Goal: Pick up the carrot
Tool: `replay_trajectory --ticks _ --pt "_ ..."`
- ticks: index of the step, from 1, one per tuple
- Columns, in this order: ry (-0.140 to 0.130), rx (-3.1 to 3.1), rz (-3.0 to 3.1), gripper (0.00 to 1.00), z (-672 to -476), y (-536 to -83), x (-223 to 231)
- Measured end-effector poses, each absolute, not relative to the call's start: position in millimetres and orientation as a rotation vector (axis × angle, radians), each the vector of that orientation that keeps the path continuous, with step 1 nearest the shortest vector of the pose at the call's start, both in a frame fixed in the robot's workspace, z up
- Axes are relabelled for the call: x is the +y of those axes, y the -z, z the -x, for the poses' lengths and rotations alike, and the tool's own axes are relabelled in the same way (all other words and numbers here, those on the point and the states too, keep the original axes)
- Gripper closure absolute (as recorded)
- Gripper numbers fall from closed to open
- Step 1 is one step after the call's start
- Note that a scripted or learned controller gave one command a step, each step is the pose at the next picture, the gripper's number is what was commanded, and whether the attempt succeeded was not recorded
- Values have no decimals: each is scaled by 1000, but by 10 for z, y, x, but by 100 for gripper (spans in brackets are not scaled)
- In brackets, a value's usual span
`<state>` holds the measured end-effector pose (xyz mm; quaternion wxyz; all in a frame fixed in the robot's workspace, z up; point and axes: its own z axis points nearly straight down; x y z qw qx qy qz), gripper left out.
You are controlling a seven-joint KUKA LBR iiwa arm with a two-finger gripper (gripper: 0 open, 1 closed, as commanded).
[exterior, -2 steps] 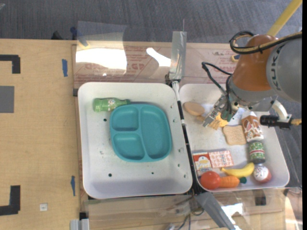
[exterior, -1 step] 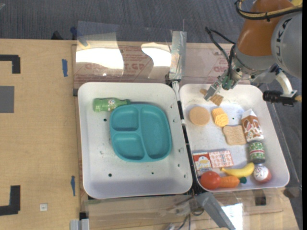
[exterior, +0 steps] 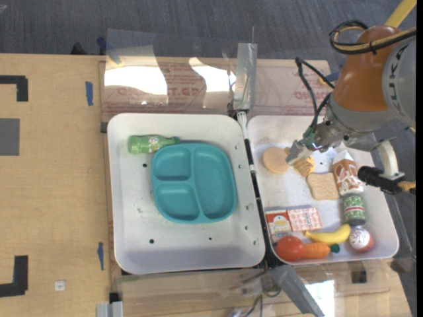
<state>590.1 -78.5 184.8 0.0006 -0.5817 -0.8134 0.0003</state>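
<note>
The carrot is a short orange piece with a green tip. It lies along the front wall of the right bin, between a red tomato and a white and red ball. A yellow banana rests just behind it. My gripper hangs over the back half of the same bin, above a small tan cracker and beside a round tan biscuit. It is far from the carrot, and nothing shows in its grasp.
A toast slice, a brown carton, a green and red can and a red and white box crowd the right bin. The left bin holds a teal divided plate and a green bottle.
</note>
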Motion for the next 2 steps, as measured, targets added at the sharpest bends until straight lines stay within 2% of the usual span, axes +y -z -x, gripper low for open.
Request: replay_trajectory --ticks 1,2 --pt "13 -2489 1928 100 -5670 -2716 -75" --pt "10 -2410 2029 100 -5057 -3519 -476"
